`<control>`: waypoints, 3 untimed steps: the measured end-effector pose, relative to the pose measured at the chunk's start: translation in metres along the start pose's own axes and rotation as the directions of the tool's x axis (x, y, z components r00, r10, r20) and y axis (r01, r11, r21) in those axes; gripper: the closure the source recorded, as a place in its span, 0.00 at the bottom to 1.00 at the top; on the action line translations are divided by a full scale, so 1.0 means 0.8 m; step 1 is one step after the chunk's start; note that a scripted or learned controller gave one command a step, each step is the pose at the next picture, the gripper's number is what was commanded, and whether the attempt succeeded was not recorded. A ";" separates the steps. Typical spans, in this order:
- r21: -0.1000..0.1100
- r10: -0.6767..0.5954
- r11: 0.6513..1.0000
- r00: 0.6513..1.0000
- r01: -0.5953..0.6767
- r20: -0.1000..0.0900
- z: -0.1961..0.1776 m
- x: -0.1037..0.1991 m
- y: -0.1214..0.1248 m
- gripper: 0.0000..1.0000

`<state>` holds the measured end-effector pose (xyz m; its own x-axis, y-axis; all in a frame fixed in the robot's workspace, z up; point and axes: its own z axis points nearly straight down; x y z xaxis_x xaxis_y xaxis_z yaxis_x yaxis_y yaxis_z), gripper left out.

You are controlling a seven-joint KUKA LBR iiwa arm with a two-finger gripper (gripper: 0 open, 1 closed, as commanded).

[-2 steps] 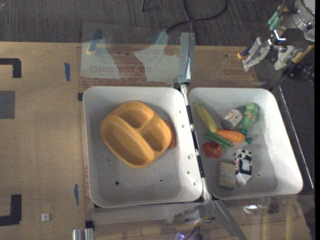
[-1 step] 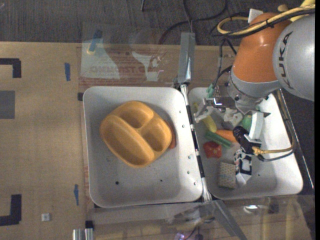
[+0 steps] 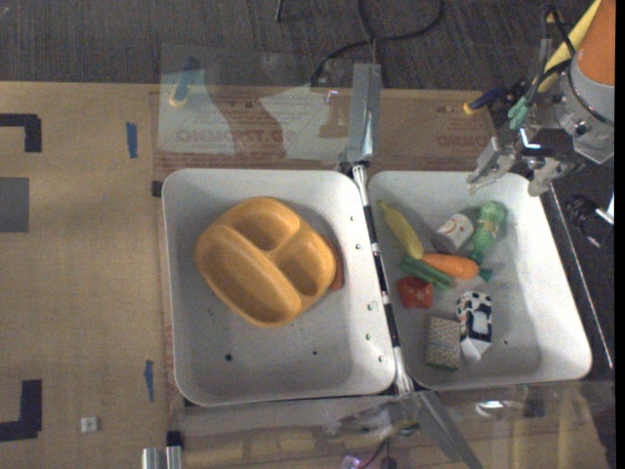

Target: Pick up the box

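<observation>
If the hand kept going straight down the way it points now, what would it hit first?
Probably the far rim of the right bin or the floor just inside it. The hand hangs above that edge, away from the box; depth is unclear.

No wording can be read with certainty. A clear plastic sheet point(image 3: 256, 115) along the bench's far edge carries faint reddish lettering, too blurred to make out. A small white carton point(image 3: 475, 322) in the right bin point(image 3: 562, 345) shows black-and-white markings, also unreadable.

Brown cardboard-covered bench point(image 3: 78, 291) with blue tape bits point(image 3: 131, 141), dark carpet floor point(image 3: 146, 18) beyond, black cable point(image 3: 391, 13) looping.
</observation>
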<state>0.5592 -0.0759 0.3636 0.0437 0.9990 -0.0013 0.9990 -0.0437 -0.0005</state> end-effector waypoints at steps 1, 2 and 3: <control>0.002 -0.199 0.980 0.980 0.199 -0.002 0.117 -0.047 -0.035 0.00; 0.001 -0.032 0.999 0.999 0.032 0.000 -0.036 0.100 -0.015 0.00; 0.004 0.048 0.999 0.999 -0.048 0.000 0.065 0.211 -0.021 0.00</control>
<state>0.5500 0.0931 0.3116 0.0916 0.9958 -0.0018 0.9958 -0.0916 -0.0048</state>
